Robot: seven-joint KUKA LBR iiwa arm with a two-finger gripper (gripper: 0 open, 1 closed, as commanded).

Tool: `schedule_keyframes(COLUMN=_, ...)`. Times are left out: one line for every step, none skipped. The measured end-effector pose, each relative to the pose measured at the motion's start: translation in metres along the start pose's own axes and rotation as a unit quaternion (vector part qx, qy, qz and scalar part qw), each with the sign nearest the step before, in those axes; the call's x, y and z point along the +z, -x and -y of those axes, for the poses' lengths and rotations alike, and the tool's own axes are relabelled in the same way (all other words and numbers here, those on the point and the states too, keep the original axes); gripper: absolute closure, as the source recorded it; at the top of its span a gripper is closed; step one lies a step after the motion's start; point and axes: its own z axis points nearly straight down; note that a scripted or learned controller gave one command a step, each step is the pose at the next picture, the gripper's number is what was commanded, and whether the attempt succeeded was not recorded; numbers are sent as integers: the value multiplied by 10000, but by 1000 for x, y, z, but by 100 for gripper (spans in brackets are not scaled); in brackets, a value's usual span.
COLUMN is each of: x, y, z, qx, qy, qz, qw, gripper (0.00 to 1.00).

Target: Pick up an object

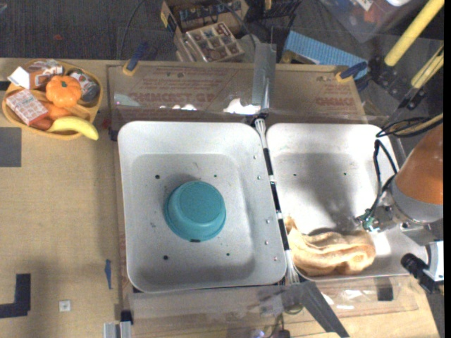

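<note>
Bowl [196, 210] alone — bread [330, 252] beside tool [368, 222]

A wooden bench [56, 217] is seen under two white bins, the left bin [134, 153] and the right bin [317, 136], while a yellow bowl [17, 111] holding a small pumpkin [63, 90], a banana [74, 126] and small cartons [26, 105] is set at the bench's far left corner.
</note>
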Motion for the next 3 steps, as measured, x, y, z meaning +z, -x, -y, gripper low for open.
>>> schedule_keyframes(x=0, y=3, z=1, qx=14, qy=0, qz=34, qw=10000, gripper=0)
schedule_keyframes(x=1, y=-27, z=-86, qx=-489, qy=4, qz=16, qw=9988, gripper=0)
schedule_keyframes(x=3, y=0, z=-136, qx=-548, qy=-1, qz=32, qw=9985, gripper=0)
